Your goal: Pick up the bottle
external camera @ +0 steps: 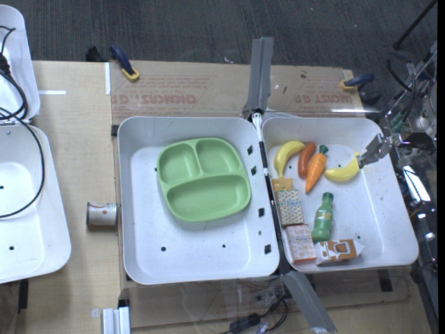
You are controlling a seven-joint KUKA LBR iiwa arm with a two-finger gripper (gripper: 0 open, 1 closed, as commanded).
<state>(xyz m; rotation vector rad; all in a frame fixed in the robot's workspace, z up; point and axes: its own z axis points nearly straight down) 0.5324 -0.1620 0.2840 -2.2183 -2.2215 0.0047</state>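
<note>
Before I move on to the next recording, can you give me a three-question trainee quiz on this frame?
1. True or false: the green bottle lies in the right bin.
2. Multiple choice: what sits in the left bin? A) a green divided plate B) a carrot C) a juice carton
3. Fill in: the gripper is at the end of a ______ near the right bin's far right side.

Key
1. True. It lies beside the snack boxes, with the carton below it.
2. A. The carrot is in the right bin.
3. Banana; a second banana lies further left.
</note>
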